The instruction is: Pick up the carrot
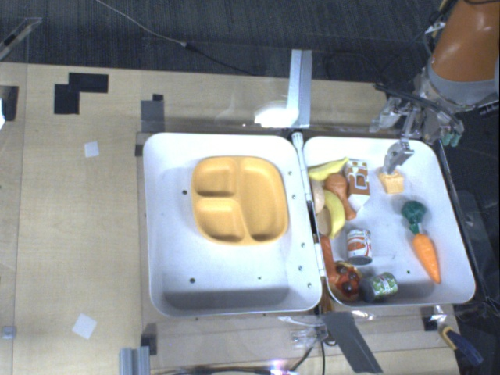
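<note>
The carrot (424, 253), orange with a green leafy top, lies in the right bin (453, 209) near its right wall, pointing toward the front. My gripper (397, 156) hangs over the bin's far edge, just above a yellow cheese block (392, 182). It is well behind the carrot and holds nothing that I can see.
The right bin also holds bananas (331, 201), a small carton (357, 176), a red-and-white can (358, 244), a green can (382, 286) and dark red items (344, 280) along its left and front sides. A yellow divided plate (237, 198) sits in the left bin (168, 233).
</note>
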### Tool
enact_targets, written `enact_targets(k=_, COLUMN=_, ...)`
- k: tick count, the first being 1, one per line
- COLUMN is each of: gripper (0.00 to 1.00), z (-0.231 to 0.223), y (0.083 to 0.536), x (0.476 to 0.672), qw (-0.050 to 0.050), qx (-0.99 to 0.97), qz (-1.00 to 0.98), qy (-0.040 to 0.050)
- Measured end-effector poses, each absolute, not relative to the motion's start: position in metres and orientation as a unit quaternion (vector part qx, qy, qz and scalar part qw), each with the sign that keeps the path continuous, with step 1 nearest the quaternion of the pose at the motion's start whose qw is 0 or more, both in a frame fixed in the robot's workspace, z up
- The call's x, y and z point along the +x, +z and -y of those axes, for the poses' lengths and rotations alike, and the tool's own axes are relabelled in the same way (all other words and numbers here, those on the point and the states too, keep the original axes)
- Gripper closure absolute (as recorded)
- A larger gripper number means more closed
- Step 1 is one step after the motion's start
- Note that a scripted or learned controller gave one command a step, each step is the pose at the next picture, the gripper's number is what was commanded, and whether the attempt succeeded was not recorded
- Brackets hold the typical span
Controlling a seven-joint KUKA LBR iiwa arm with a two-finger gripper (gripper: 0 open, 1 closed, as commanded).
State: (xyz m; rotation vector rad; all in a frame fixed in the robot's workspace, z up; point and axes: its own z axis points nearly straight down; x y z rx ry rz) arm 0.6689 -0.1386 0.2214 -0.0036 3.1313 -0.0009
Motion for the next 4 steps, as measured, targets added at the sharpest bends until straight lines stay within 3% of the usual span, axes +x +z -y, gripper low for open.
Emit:
enact_targets(k=1, gripper=0.0, z=0.155, y=0.122, x=0.658, qw=0.018, qx=0.127, qz=-0.992, qy=-0.0014)
enact_targets(k=2, gripper=0.0, z=0.201, y=0.089, x=0.58, qw=0.006, qx=0.096, qz=-0.995, qy=-0.0019)
enact_targets(k=3, gripper=1.0, z=0.197, y=0.103, x=0.585, qw=0.012, qx=0.091, qz=-0.996, qy=-0.0019)
enact_targets(k=4, gripper=1.0, z=0.179, y=0.178, x=0.611, qw=0.007, qx=0.187, qz=-0.982, qy=0.0002)
